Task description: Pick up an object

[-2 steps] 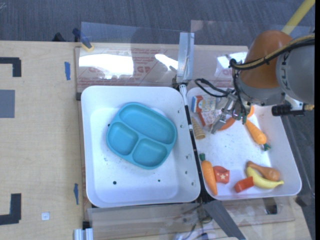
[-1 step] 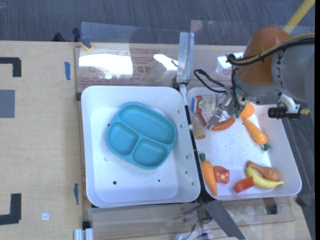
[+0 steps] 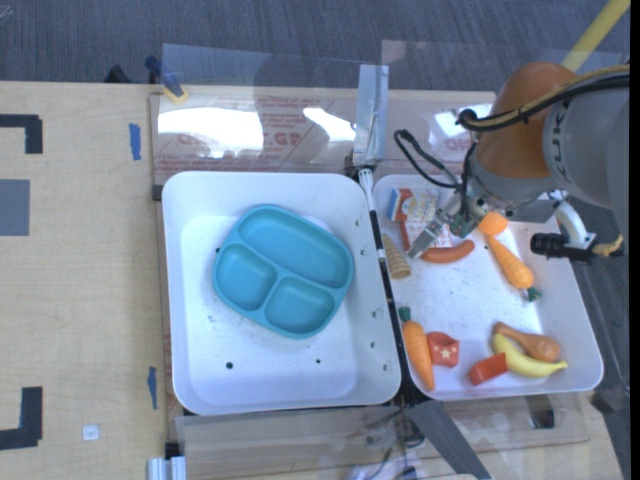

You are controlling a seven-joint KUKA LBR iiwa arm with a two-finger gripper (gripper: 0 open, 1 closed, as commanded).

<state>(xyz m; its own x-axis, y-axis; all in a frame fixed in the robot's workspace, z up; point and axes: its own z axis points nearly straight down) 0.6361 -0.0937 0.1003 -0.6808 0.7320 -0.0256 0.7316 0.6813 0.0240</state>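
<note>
A toy sausage point(image 3: 447, 253), reddish-orange and slightly curved, lies near the back of the right bin point(image 3: 585, 313), just under the end effector point(image 3: 437, 233). Whether the metal fingers are spread or pressed together cannot be told from this angle, and nothing is seen pinched between them.

The right bin holds two carrots: one point(image 3: 507, 254) slanting by the sausage, another point(image 3: 418, 353) along the left wall. Also there are one banana point(image 3: 525, 360), one brown piece point(image 3: 535, 343) touching the banana, one red pepper point(image 3: 487, 369), one red cube-like piece point(image 3: 443, 349), one tan ridged piece point(image 3: 397, 259) and one printed packet point(image 3: 412, 208) at the back.

The left bin point(image 3: 195, 348) carries a single blue divided plate point(image 3: 283, 269) with three compartments.

The grey arm point(image 3: 575, 153) reaches in from the right above the worktop point(image 3: 80, 268), its orange band point(image 3: 525, 118) uppermost, wrist angled down and left towards the right bin's back corner.
</note>
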